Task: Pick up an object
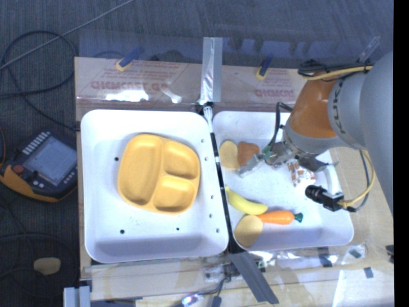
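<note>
Your gripper [255,162] sits low in the right bin [332,232]; can't tell how it's set or if it has anything. Nearest pick: brown piece [246,151], touching its upper-left side. Banana [246,203] and carrot [276,217] lie below it, long axes roughly left-right.

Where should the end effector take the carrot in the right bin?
Probably mid-body on the carrot, from above, fingers closing across its narrow width. It lies flat, pointing left-right, green top at the right. The banana sits close by its left tip, so stay toward the middle.
</note>
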